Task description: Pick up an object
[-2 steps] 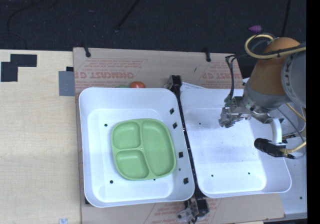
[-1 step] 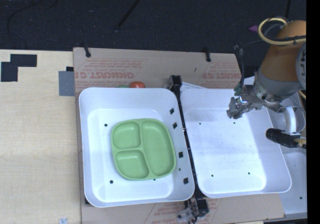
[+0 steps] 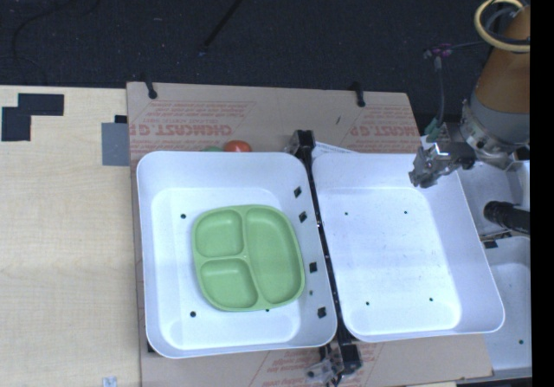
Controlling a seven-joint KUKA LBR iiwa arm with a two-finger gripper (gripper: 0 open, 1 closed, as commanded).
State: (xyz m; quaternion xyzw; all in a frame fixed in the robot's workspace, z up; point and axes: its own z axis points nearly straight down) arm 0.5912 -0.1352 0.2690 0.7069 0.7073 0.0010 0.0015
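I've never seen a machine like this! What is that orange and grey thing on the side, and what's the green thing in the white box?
That is a robot arm, reaching in from the right. One camera looks down on it from above. At its tip is a gripper, like a two-finger hand, hovering over the right white bin; it holds nothing I can see. In the left white bin lies a green plate with three sections. Behind that bin something small, orange and round peeks out. The robot's job is to pick an object up.

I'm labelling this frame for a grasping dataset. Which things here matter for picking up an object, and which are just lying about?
Part of the job:
green divided plate in the left bin
gripper over the right bin's far corner

Lying about:
orange-red thing behind the left bin
cardboard sheet under the bins
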